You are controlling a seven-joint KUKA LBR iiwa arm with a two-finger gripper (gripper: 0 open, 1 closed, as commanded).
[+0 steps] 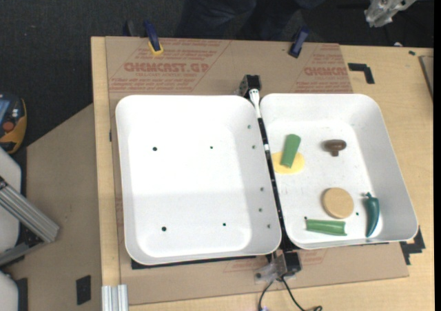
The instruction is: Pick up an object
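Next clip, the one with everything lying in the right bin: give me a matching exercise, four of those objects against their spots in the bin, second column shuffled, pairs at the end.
Objects:
1. green cylinder
2. brown mushroom
3. tan disc
4. teal pepper

Places in the right bin:
A. by the right wall, near the front corner
B. front half, just left of the pepper
C. by the left wall, on a yellow piece
D. back half, right of the cylinder

Pairs: 1-C, 2-D, 3-B, 4-A
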